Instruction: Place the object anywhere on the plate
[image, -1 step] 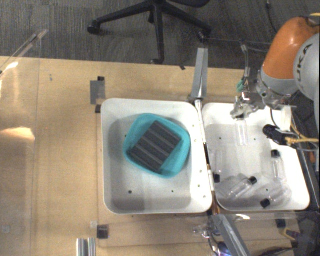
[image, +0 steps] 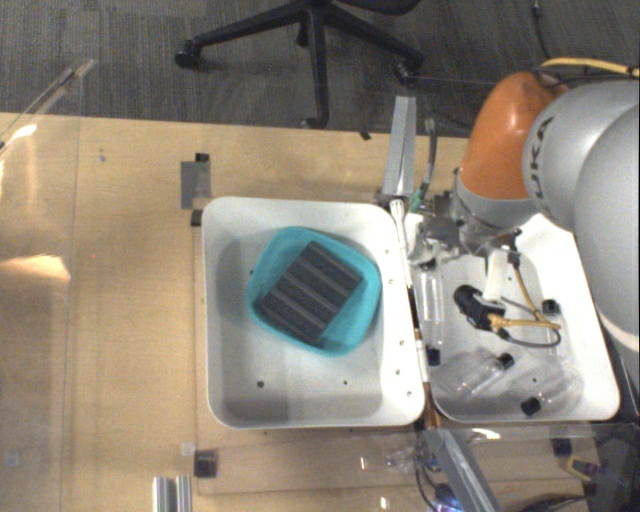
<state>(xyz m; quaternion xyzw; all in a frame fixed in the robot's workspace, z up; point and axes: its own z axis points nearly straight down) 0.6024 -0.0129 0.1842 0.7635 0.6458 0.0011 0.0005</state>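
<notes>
Plainly, the dark ribbed block (image: 312, 290) is seen lying flat on the teal plate (image: 362, 302), near its middle, with teal rim showing all around it, widest from twelve to four o'clock. The plate is set in the left bin (image: 228, 380). The gripper (image: 437, 250) is found over the right bin (image: 590, 388), at three o'clock from the plate, beyond the wall shared by the two bins and well apart from the block. Whether it is spread or pressed together cannot be told, and nothing can be made out in its hold. A few small clear and black pieces (image: 482, 375) are scattered toward six o'clock in the right bin. If the block is the object meant, the placing is judged to be done. For this step to be finished well, the arm is best carried high and clear of the shared wall, so that neither plate nor block is nudged. The block's flat seat on the plate should be confirmed before anything else is attempted.
</notes>
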